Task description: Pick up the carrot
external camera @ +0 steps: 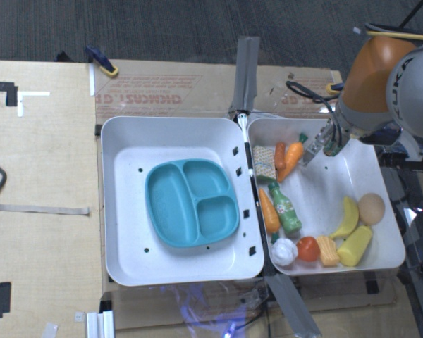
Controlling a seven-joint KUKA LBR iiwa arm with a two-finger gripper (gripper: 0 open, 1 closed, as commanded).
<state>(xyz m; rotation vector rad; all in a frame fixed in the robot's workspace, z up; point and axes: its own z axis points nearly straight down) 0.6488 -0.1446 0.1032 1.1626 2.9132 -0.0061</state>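
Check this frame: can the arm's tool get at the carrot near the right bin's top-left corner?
Probably yes. The tool hovers just right of that carrot, which lies uncovered atop the pile, with bare bin floor between them.

I'm seeing both white bins looking like smooth plastic with a soft sheen, and the blue divided tray is showing a similar moulded, slightly glossy finish. The table is looking like pale matt wood, with brown cardboard lying flat behind the bins. The carrot is reading as smooth orange plastic, as is the green bottle. The arm's orange band is shining glossily above grey casing.
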